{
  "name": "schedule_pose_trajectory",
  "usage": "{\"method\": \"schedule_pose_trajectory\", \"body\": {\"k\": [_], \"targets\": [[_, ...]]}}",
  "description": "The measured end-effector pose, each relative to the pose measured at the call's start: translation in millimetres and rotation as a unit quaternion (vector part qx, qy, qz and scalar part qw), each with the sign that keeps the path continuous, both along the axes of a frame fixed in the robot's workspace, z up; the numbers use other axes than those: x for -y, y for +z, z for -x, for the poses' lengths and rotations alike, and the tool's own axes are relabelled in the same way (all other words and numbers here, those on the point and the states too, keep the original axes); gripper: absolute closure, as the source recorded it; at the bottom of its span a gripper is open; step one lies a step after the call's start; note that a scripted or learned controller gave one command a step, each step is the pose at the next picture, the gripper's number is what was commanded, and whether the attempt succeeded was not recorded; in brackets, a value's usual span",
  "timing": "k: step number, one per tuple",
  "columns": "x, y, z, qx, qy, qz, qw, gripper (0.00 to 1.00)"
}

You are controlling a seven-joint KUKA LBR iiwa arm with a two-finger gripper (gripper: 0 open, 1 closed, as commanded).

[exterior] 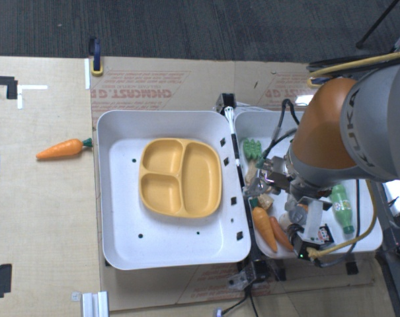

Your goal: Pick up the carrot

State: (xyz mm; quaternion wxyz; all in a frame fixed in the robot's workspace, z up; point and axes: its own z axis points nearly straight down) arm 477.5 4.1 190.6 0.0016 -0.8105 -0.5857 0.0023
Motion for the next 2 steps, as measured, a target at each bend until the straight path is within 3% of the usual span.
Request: {"method": "schedule_pose_trajectory", "body": {"k": [1, 2], "targets": [[6, 0, -15, 0.001, -0.037, 0.0009, 0.9993, 0.00], [63, 0, -47, 0.001, -0.094, 0.0015, 0.9956, 0.00]]}}
